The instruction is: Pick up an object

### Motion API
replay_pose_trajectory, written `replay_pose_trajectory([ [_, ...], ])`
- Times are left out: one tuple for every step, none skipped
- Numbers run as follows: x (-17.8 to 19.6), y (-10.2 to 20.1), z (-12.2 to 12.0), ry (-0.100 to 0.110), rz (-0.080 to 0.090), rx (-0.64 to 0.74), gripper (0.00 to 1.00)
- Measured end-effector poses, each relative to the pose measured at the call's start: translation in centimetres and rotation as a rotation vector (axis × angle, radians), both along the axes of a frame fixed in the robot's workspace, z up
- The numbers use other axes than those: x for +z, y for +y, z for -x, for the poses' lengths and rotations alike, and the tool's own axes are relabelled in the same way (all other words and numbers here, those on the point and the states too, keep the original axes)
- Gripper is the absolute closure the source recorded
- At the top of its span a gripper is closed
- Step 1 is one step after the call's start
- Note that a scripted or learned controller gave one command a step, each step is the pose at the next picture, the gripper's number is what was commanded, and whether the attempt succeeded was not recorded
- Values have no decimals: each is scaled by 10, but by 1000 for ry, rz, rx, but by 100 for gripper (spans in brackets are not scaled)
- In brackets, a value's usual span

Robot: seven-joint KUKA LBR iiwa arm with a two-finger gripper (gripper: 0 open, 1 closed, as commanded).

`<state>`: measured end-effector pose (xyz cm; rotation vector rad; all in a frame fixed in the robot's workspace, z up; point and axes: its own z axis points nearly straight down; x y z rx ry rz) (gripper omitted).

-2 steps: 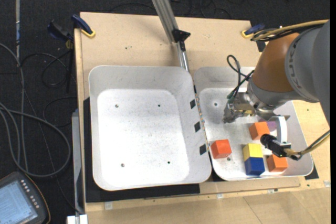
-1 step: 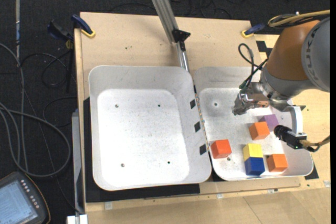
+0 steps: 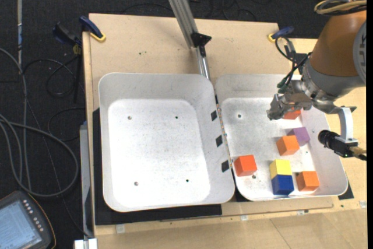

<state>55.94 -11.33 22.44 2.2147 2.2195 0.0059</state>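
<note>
Closest to the camera in the right bin [image 3: 326,189] sat a blue cube [image 3: 283,184] with a yellow cube [image 3: 280,168] touching its far side, and just to their right an orange cube [image 3: 307,181], all near the front rim. A bit left of those was another orange cube [image 3: 245,164], sitting by itself near the divide between the bins. Further back there was a third orange cube [image 3: 287,144] turned on a diagonal, with a small purple block [image 3: 301,135] touching its far right corner (these are all roughly cubes, so no real long axis to speak of, just some squared to the bin and some rotated). Behind that, the gripper [image 3: 282,108] was low over the back half of the right bin, with an orange-red block [image 3: 292,115] peeking out right under it. I honestly couldn't tell whether it had hold of that block or how wide it was set, since the wrist covered that part. The arm [image 3: 341,49] came in from the right edge and angled down and leftward. The left bin [image 3: 111,125] sat alongside on the wooden bench [image 3: 151,44].
</note>
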Motion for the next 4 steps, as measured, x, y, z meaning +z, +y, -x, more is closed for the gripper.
replay_pose_trajectory([
  [56,10,-3,-1,0,2,100],
  [39,67,-23,6,-2,5,100],
  [23,126,-36,8,-3,6,100],
  [28,177,-51,4,-3,6,100],
])
